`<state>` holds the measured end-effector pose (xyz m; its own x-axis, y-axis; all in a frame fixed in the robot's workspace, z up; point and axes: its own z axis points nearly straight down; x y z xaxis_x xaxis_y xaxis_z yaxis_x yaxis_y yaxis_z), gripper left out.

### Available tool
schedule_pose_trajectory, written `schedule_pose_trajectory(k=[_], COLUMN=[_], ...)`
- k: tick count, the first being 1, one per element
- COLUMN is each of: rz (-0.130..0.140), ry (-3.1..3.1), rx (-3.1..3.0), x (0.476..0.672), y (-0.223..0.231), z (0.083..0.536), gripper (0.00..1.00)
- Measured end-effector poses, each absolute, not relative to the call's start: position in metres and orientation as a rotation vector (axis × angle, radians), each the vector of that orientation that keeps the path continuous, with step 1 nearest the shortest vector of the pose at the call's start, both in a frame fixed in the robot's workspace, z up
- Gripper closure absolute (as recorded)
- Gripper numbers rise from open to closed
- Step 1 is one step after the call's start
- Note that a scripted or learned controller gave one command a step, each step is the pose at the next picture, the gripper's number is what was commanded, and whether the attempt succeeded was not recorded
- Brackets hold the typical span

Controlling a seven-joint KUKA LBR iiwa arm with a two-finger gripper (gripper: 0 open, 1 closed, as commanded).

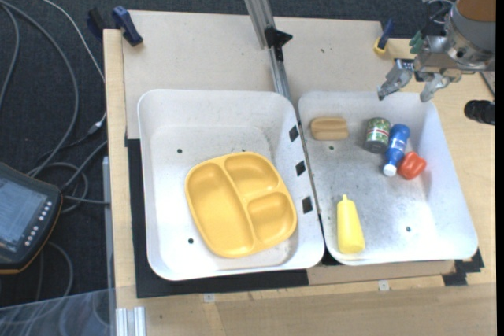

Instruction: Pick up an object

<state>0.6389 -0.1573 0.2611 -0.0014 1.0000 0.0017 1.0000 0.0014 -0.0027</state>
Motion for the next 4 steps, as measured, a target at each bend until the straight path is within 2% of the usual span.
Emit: schedule_pose_trajectory(k=[1, 2, 3, 4], rz=[0.003, 0.006, -0.001, 0.006], ry=[-2.221, -2.217, -2.221, -2.216], rx=[-2.218, -2.217, -2.22, -2.217], x=[0.639, 0.631, 0.626, 0.618], y=[-0.157, -0.162, -0.16, -0.151], z=[0.261, 0.203, 0.162, 0.108], gripper=[0.0, 0.0, 0.0, 0.0])
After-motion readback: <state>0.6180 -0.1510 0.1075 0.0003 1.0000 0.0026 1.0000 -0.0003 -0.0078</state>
